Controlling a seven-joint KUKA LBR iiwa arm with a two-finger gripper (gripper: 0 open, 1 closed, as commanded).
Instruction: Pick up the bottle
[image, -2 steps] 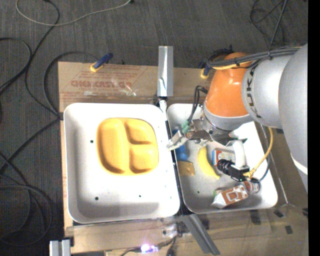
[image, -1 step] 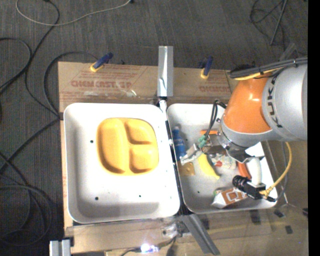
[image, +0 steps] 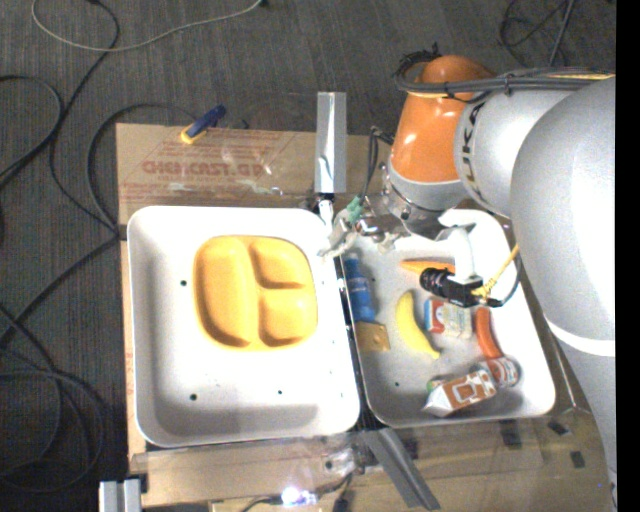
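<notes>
A: Blue bottle (image: 359, 290), one item: lying on its side along the left wall of the right bin (image: 530, 400), dark cap end toward the far rim.

B: Neighbours?

A: A small brown square piece (image: 375, 339) just beside its near end. A yellow banana (image: 413, 325) to its right, apart from it. Beyond that a small carton (image: 445, 316), an orange carrot (image: 486, 333), and a tilted juice carton (image: 462, 390) near the front wall.

B: The hand?

A: Hand (image: 352, 225) sits over the far left corner of the same bin, just above the bottle's cap end. Whether it is clenched or released, I cannot tell.

B: Left bin (image: 160, 400)?

A: One yellow divided tray (image: 256, 290), lying flat.
</notes>
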